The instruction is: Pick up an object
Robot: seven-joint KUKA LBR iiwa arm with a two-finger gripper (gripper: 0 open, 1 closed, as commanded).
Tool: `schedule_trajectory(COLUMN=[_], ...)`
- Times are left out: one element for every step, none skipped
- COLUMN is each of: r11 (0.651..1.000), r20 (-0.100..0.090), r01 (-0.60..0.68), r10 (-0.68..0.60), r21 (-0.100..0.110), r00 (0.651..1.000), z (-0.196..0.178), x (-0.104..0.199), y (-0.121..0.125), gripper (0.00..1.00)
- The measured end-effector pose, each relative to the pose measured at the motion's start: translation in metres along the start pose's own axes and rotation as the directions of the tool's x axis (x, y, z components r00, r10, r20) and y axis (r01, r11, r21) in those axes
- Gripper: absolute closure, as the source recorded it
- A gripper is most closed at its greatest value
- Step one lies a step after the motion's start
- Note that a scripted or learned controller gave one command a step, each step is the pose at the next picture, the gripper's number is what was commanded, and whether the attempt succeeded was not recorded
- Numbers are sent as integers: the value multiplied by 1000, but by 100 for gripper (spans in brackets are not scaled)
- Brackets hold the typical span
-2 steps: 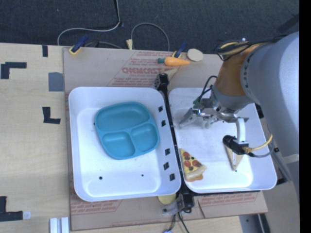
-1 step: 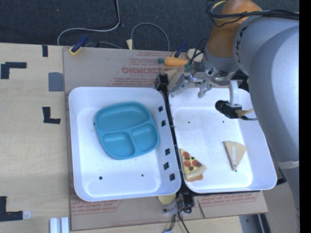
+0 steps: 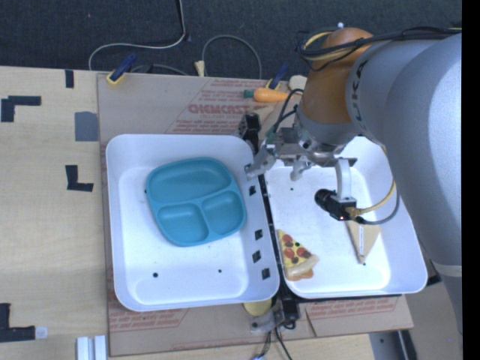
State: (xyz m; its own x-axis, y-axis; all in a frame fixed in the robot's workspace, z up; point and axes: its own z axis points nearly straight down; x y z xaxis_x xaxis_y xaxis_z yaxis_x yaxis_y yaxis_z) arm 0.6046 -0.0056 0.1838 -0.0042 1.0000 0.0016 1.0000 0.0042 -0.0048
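Dark carpet [image 3: 67,13] behind pale bench [image 3: 37,216] w/ cardboard sheet [image 3: 161,103].

Grey arm [image 3: 427,126], orange band [image 3: 330,85], silver hand [image 3: 315,167]

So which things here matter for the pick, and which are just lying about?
Job: gripper, pizza slice, tan wedge, blue plate.
Lying about: orange clamp, cable, cardboard sheet.

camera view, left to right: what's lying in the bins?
blue divided plate in the left bin → pizza slice → pale tan wedge, both in the right bin
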Motion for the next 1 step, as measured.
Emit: schedule_trajectory(r11=[1000], r20=[2], r01=[-6], r10=[6], r21=[2], r00=[1000], z=[0], x=[-16], y=[-69], gripper=[0])
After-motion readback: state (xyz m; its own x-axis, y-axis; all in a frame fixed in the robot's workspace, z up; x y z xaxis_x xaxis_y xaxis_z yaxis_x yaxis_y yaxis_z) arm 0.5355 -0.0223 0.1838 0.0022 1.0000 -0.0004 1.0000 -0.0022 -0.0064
